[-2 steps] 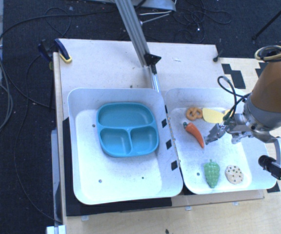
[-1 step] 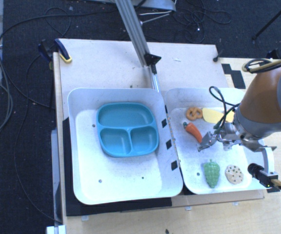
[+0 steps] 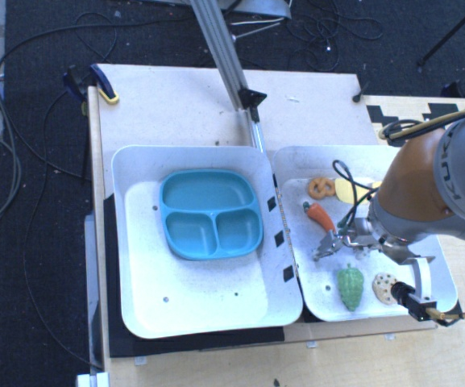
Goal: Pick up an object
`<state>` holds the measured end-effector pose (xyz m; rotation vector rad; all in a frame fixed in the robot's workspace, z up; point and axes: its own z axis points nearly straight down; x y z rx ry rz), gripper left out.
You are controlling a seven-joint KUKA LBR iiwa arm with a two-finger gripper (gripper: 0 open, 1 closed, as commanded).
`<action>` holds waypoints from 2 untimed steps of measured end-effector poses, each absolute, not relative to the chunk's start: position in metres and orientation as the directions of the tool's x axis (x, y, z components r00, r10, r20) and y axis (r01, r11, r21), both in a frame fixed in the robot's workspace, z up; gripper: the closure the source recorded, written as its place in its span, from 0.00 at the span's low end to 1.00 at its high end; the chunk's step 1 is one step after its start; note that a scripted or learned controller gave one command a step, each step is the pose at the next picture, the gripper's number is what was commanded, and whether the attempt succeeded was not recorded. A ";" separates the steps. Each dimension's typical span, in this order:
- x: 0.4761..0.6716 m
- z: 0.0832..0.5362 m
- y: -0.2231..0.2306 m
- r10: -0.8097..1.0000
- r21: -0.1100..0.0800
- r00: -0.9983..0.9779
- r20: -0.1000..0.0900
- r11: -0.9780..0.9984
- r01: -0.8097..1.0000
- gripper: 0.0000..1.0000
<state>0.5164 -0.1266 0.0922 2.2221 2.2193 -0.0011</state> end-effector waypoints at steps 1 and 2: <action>0.517 0.106 -0.127 1.000 0.004 0.003 -0.003 -0.003 1.000 1.00; 0.518 0.169 -0.129 1.000 0.004 -0.002 -0.001 0.002 1.000 1.00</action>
